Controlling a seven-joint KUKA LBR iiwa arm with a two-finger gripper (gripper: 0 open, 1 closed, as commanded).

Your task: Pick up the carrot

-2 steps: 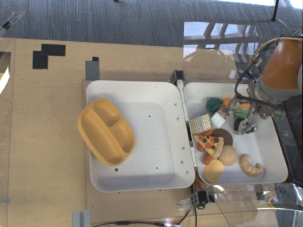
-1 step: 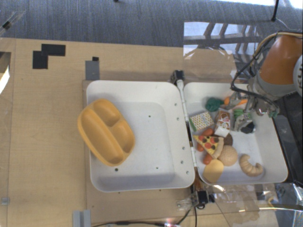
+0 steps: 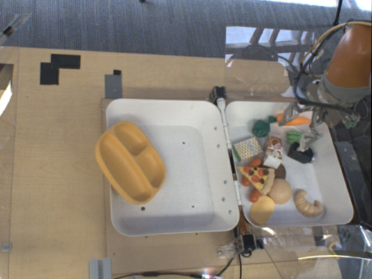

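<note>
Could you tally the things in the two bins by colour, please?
Orange or yellow: 2, carrot, divided plate
Green: 2, two toys
Tan: 3, croissant, two rolls
Black: 1, lump
Multicoloured: 3, pizza slice, two packets
Total: 11

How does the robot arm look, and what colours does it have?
The arm has a rounded orange band above a grey wrist ring. Dark cables loop beside it. Below hangs a small metallic gripper with thin fingers.
</note>
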